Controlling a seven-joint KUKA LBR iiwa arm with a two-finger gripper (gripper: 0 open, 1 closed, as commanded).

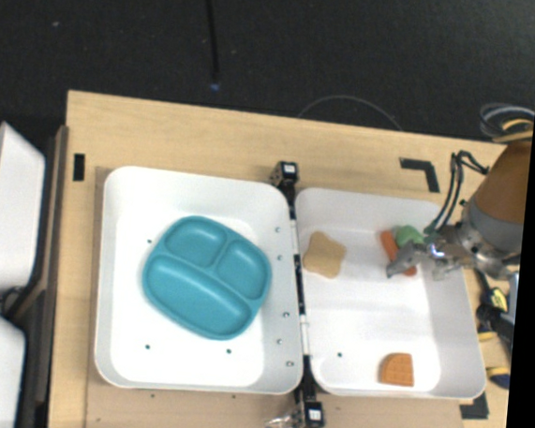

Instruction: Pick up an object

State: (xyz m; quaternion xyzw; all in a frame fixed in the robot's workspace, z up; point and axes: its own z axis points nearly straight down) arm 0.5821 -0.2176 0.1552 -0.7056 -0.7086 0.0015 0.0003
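Tool [404, 265] touches orange-green object [401, 239] in right bin [441, 366].

The bench [209, 142] is seen as pale, matt wood-look board; both white bins [115, 335] appear smooth, faintly glossy plastic; the teal divided plate [207, 276] looks like smooth satin plastic; the tan piece [324, 255] and the orange piece [397, 369] appear matt and slightly rough.

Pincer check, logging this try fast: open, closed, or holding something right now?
Pincer: low in the right bin, beside a small orange and green object; open or closed cannot be told.
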